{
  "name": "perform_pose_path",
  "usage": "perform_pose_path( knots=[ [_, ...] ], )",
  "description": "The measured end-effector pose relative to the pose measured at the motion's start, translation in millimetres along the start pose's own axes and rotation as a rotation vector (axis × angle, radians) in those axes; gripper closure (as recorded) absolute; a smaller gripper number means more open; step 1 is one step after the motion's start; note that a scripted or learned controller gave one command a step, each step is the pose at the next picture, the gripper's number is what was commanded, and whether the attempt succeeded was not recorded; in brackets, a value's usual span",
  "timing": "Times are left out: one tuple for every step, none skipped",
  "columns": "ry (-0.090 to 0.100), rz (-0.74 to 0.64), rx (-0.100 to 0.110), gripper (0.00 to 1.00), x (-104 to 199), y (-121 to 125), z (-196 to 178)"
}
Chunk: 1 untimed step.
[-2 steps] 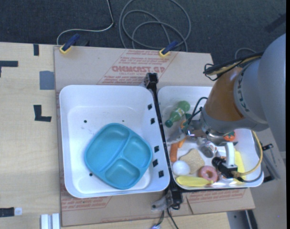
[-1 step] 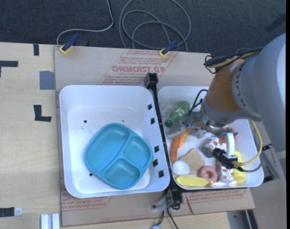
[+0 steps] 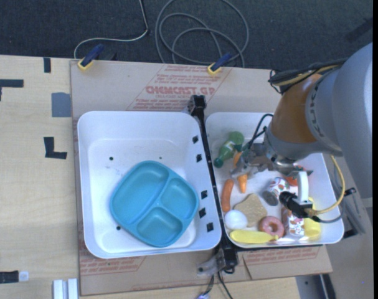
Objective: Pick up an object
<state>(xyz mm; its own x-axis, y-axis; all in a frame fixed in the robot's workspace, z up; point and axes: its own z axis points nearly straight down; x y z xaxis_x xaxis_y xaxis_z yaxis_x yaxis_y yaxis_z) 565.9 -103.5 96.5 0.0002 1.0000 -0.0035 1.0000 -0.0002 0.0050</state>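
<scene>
My gripper hangs low over the upper middle of the right bin, reaching in from the right under the orange wrist band. Just to its left lies a green toy vegetable. A small orange carrot lies directly below the gripper and a longer orange piece sits beside it. Further toward the front are a slice of bread, a white egg, a yellow banana, a pink donut and a small can.
The left bin holds a blue divided plate. A black divider runs between the bins. The arm's bulk covers the right bin's upper right corner. Cables lie on the dark floor behind the bench.
</scene>
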Motion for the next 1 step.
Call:
perform_pose_path(
  knots=[
    [0.005, -0.006, 0.0, 1.0, 48.9, -28.7, -93.5]
  ],
)
